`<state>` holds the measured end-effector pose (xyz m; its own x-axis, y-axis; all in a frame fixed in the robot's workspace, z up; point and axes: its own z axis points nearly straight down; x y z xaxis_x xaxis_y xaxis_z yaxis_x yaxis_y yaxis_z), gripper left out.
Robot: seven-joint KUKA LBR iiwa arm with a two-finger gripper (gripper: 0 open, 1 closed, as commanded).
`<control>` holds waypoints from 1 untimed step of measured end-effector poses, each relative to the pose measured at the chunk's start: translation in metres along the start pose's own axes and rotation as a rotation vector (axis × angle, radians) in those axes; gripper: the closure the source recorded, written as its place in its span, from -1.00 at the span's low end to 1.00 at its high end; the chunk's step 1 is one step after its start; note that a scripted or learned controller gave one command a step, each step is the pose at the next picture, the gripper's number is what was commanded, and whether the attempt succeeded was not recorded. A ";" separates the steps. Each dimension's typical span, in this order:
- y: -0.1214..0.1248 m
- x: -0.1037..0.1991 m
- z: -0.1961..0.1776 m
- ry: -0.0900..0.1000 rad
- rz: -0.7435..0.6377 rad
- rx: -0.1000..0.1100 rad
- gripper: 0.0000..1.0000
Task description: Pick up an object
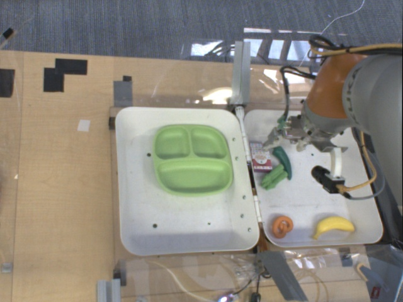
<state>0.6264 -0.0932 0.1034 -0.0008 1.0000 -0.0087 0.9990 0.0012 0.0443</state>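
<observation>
Arm [352,87]: grey, with an orange band above the wrist; it reached in over the right bin and hid that bin's far right part.
Gripper [286,135]: sat over the far part of the right bin, near its left wall, with its metal tip just above the green object. Whether it was spread or pressed together could not be told, and no object was visibly between its parts.
Green object [278,170]: lay directly below and toward the near side of the gripper, very close to it; contact could not be made out. It showed a darker green, elongated upper piece tilted across a lighter green lower piece, with a smooth plastic look.
Box [261,159]: small, white with a red-pink patch, just left of the gripper and beside the green object, against the bin's left wall.
Banana [333,226]: yellow and curved, well apart from the gripper, at the near right of the bin.
Orange object [281,226]: round, near the front edge, well apart from the gripper.
Right bin [302,200]: white and shallow, under the gripper.
Left bin [135,187]: white, well left of the gripper.
Plate [192,158]: light green, three compartments, in the left bin.
</observation>
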 end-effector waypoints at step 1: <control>0.029 -0.014 -0.003 0.010 -0.209 0.031 -1.00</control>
<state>0.6550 -0.1067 0.1074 -0.2087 0.9780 -0.0042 0.9779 0.2087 0.0116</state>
